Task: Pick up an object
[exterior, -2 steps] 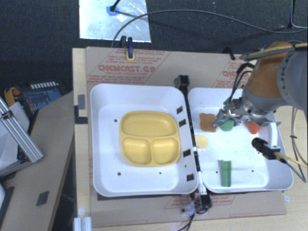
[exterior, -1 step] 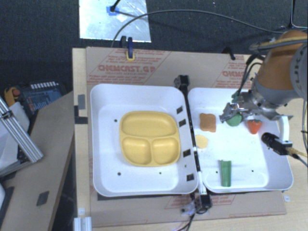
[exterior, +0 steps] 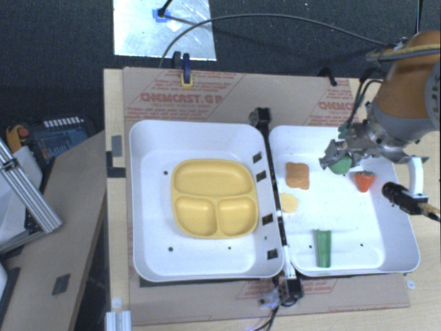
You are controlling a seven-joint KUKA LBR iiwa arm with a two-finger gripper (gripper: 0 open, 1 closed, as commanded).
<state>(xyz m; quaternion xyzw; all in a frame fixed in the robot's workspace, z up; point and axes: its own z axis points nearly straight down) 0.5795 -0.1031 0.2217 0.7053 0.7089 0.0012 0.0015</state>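
My gripper (exterior: pixel 337 155) hangs over the upper middle of the right bin (exterior: pixel 396 254), with the arm coming in from the right. A small green object (exterior: pixel 340 165) sits right at the gripper's tip, partly hidden by it, and I cannot tell whether it is held or lying on the bin floor. A red-orange piece with a green top (exterior: pixel 364 180) lies just to the right of it. Further left in the same bin are a brown toast-like piece (exterior: pixel 298 175) and a small pale yellow disc (exterior: pixel 289 203). A green stick (exterior: pixel 322 247) lies near the bin's front.
The left bin (exterior: pixel 148 185) holds a yellow divided plate (exterior: pixel 213 197). A black clip strip (exterior: pixel 270 185) runs along the seam between the bins. A black cable end (exterior: pixel 406 197) on the arm reaches over the right bin's right side.
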